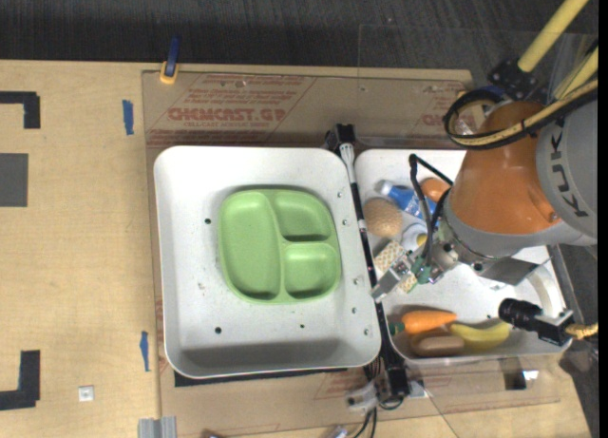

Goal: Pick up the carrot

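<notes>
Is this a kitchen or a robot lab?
Probably a robot lab: a robot arm reaches over two white bins on a taped bench, with what look like toy foods such as a carrot.

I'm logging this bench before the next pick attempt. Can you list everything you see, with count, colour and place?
Left bin: one, white, centre of the bench.
Divided plate: one, light green, three compartments, in the left bin.
Right bin: one, white, beside the left bin, partly under the arm.
Carrot: one, orange, near the front of the right bin.
Banana: one, yellow, just right of the carrot.
Brown item: one, elongated, in front of the carrot; type unclear.
Tan rounded item: one, at the right bin's left wall.
Blue item: one, behind the tan one, partly hidden.
Arm: one, grey with orange band, over the right bin.
Gripper: one, above the carrot, nothing seen held.
</notes>
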Controlling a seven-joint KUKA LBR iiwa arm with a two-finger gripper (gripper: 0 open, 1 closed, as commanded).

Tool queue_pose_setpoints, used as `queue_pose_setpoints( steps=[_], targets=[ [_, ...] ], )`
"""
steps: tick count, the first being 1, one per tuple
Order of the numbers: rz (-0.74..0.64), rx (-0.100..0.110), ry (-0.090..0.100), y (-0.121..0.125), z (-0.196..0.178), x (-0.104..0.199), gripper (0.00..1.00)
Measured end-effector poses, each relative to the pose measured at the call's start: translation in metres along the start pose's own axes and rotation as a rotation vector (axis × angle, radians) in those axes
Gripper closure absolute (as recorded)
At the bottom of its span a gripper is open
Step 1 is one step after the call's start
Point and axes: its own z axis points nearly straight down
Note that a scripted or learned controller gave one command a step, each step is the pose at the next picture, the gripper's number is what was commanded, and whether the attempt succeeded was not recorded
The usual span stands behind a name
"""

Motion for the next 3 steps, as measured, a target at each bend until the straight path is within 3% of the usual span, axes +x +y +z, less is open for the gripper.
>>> queue_pose_setpoints(
  steps=[1,2,3],
  targets=[
    [-0.339,0.002,0.001,-0.005,0.000,-0.008,0.00],
    [-0.339,0.002,0.002,-0.005,0.000,-0.008,0.00],
    [-0.485,0.002,0.002,0.003,0.000,0.005,0.00]
  ],
)
